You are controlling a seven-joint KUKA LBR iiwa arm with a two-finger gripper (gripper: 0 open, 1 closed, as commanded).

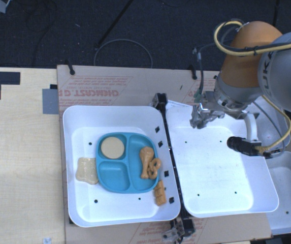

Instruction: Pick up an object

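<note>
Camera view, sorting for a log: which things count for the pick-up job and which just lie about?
For the job:
hand
round biscuit
bone treat
pretzel piece
toast slice
small stick

Lying about:
blue tray
left bin
right bin

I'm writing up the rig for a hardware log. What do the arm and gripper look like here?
The arm is grey with a bulbous orange section above the wrist. Yellowish cables loop over the orange part and down its side. The gripper is a small grey metal assembly. A black cylindrical part sticks out below the wrist.
</note>
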